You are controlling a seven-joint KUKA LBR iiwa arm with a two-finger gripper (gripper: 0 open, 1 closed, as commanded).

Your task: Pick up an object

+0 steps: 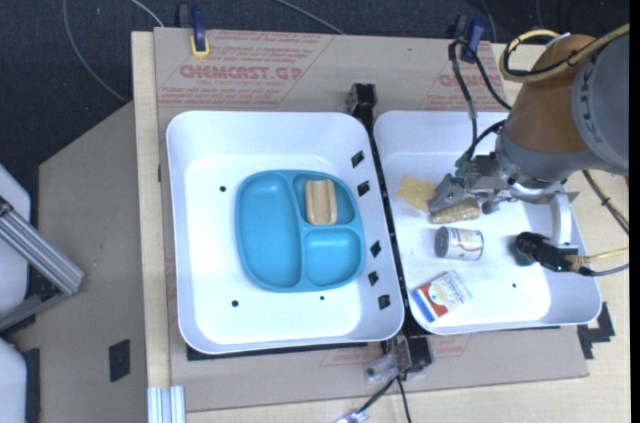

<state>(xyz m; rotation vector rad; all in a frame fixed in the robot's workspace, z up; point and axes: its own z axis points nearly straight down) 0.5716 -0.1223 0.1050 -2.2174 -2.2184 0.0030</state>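
Tan block (455, 209) seemingly under end effector (452, 198)

We see two bins side by side: the left bin (190, 211) holds a divided plate (270, 241), with a bread piece (320, 201) in its upper right compartment. In the right bin (420, 136), a small can (459, 243) lies between a wedge (415, 192) behind and a flat packet (441, 296) in front.
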